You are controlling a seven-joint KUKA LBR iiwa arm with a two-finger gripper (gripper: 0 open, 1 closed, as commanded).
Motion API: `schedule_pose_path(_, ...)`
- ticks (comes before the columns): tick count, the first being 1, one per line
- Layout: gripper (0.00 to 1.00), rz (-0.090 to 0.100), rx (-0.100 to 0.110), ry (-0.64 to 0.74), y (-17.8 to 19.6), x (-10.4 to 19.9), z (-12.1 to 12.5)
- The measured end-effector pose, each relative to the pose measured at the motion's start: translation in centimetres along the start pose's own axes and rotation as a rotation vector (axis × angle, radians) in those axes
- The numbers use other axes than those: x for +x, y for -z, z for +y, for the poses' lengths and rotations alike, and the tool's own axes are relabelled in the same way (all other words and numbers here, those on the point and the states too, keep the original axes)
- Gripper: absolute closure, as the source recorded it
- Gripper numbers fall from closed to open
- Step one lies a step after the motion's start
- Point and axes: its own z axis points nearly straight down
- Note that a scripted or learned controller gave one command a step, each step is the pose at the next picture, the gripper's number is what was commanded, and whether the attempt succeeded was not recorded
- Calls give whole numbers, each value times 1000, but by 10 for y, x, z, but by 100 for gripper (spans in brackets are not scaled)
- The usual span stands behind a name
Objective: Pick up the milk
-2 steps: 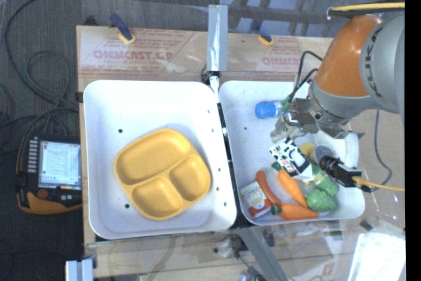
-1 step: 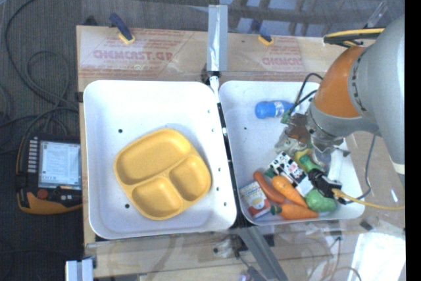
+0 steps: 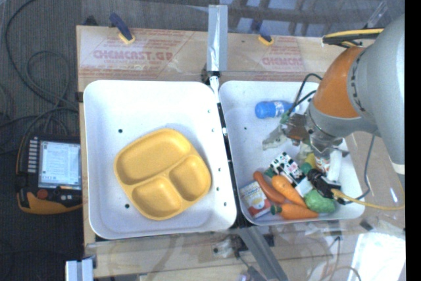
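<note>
Approach step judged in hand. The gripper (image 3: 289, 131) is seen low in the right bin (image 3: 231, 141), fingers spread, nothing between them. The cow-patterned milk carton (image 3: 287, 164) lies just below, beside the carrots (image 3: 284, 189). Descent over the carton is needed next.

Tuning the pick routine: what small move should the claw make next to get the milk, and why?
Probably a short shift toward the bin's near edge, then down. The claw hangs above bare floor in the right bin, while the cow-patterned milk carton lies just nearer the camera, beside the carrots.
</note>
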Motion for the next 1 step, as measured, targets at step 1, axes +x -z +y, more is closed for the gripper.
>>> schedule_pose_path(1, 0, 1, -11, 57, 0, -64, -30)
